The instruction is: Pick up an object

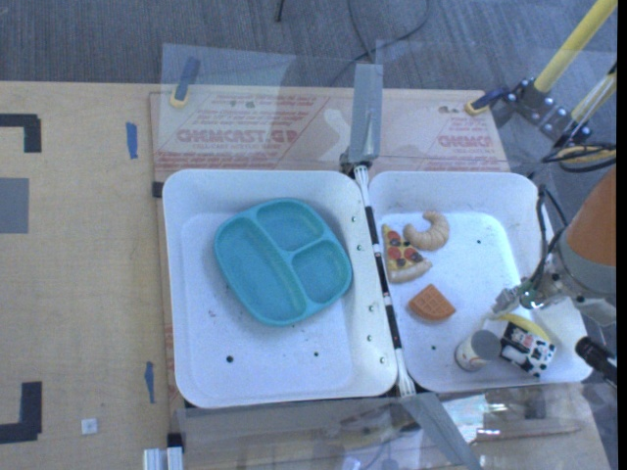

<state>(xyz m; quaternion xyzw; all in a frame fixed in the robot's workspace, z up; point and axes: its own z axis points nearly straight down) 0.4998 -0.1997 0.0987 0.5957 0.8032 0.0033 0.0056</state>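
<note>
The right bin [490, 189] holds a pizza slice [402, 253], a croissant [429, 230], an orange waffle piece [431, 305], a small grey-beige cylinder [475, 350] and a black-and-white toy with a yellow top [527, 346]. My gripper [524, 300] hangs low over the right bin's near right corner. It is just above the black-and-white toy and to the right of the waffle piece. I see nothing held in it. The arm's orange band [600, 228] rises behind it at the right edge.
The left bin [196, 360] bears a teal divided plate [282, 259]. A ridge [377, 292] separates the two bins. Yellow-handled gear [558, 67] and cables lie beyond the right bin's far corner. Clear plastic sheets lie behind the bins.
</note>
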